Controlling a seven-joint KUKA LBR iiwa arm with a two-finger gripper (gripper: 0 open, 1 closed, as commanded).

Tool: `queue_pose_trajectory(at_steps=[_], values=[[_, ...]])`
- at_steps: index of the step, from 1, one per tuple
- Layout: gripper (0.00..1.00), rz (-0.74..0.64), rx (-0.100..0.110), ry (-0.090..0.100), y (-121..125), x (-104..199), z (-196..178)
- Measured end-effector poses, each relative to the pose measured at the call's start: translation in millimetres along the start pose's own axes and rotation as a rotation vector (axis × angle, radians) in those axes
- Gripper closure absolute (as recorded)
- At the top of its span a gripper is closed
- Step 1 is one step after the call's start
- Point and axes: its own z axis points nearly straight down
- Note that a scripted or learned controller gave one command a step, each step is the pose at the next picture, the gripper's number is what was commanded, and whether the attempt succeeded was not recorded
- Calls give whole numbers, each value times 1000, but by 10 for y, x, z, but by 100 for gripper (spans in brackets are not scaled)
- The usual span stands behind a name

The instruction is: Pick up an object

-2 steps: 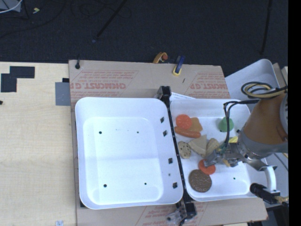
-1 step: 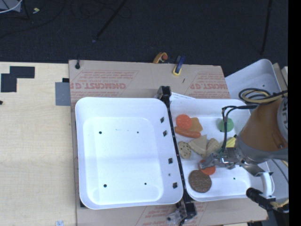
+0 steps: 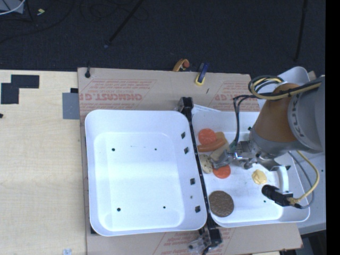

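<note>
The left bin (image 3: 101, 142) sits at centre frame. In the right bin (image 3: 276, 212), an orange piece (image 3: 210, 137), a tan piece (image 3: 218, 149) (its long axis slants toward upper right) and a red disc (image 3: 222, 171) cluster at the gripper (image 3: 231, 155); finger opening cannot be told. A brown disc (image 3: 221, 203) lies below, a yellow piece (image 3: 259, 177) further right.

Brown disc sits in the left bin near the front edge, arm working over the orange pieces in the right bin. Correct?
Not quite. The brown disc lies in the right bin, near its front edge, not in the left bin. The camera view shows it just right of the divider between the bins. The rest holds: the arm is over the orange pieces in the right bin.
</note>
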Motion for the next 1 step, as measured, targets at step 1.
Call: queue_pose_trajectory(at_steps=[1], values=[[0,-1,0,0,713,255,4]])
